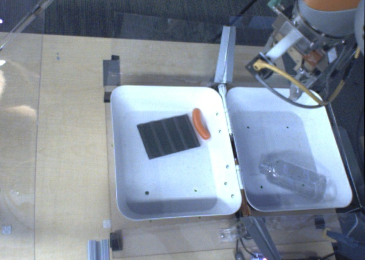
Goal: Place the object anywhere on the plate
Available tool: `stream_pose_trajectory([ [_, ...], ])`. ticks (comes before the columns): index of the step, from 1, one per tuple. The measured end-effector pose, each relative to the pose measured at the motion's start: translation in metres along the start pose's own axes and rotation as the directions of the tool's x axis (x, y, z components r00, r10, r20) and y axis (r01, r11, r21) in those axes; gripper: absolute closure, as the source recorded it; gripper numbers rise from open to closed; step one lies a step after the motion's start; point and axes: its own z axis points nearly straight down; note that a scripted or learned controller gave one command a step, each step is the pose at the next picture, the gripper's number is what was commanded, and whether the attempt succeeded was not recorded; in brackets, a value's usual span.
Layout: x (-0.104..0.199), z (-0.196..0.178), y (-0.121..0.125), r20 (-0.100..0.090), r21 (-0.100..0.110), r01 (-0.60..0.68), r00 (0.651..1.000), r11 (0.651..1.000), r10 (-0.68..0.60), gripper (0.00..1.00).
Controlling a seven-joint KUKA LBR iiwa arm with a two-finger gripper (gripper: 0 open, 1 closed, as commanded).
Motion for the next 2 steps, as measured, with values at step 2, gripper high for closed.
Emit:
stream_pose_trajectory([
  [2, -0.023, 0.043, -0.006, 0.002, 0.0, -0.304, 0.953, 0.953, 0.304, 0.0],
])
